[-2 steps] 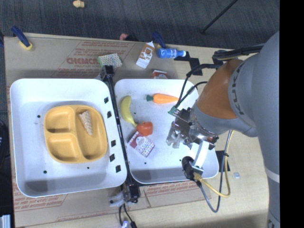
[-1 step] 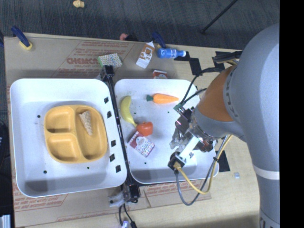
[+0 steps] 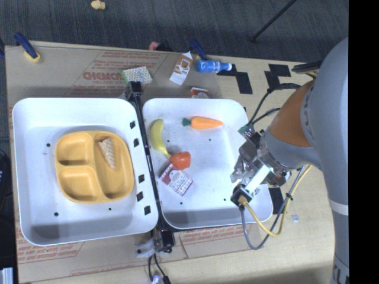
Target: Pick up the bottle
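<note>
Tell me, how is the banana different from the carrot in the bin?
The banana is yellow and curved; the carrot is orange with a green end and straight. The banana runs up and down the view beside the bin's left wall; the carrot lies crosswise, nearer the far edge. The banana looks a bit longer. Both lie flat in the right bin, apart from each other.

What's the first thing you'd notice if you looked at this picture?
Probably the big grey arm with its orange band, reaching in over the right bin's right edge. Next, the yellow divided tray sitting in the left bin. Then the bright carrot, banana and red toy in the right bin.
</note>
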You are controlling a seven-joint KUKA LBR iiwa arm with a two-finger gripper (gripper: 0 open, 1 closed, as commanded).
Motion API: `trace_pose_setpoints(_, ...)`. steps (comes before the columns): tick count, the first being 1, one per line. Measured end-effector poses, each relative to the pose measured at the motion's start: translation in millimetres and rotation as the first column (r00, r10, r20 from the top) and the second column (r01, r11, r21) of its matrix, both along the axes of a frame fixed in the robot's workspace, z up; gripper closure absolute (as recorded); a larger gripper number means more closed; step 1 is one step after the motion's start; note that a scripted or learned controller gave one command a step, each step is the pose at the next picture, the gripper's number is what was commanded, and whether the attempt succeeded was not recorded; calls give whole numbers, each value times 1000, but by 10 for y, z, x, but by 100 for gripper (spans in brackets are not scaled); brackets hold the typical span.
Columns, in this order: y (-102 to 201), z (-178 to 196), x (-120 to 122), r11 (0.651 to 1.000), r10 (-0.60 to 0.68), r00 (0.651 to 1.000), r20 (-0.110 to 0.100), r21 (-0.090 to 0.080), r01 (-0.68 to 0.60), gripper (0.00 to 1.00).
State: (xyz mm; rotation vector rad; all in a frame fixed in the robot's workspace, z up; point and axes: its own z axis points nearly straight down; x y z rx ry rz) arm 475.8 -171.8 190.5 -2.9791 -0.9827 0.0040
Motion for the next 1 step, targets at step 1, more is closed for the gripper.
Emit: trace_pose_setpoints(1,597,-131,0,945,328,945,-1,2,-328,100)
